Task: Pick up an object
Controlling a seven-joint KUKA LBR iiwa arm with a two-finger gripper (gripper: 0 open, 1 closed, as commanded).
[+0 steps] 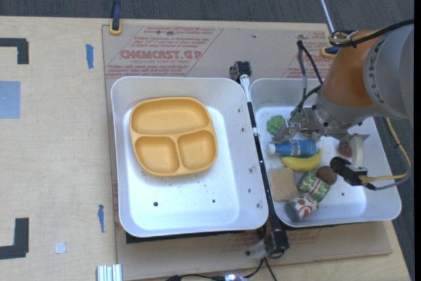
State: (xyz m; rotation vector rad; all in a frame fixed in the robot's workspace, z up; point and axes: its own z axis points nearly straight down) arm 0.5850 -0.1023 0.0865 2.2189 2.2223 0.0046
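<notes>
Gripper (pixel 294 130) low over blue bottle (pixel 297 148) and banana (pixel 303 162) near right bin's (pixel 381 207) left wall, finger state impossible to tell, yellow divided plate (pixel 173 135) in left bin (pixel 197 207)

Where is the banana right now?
The yellow banana lies in the right white bin, just under the blue bottle and above the tan bread slice.
</notes>
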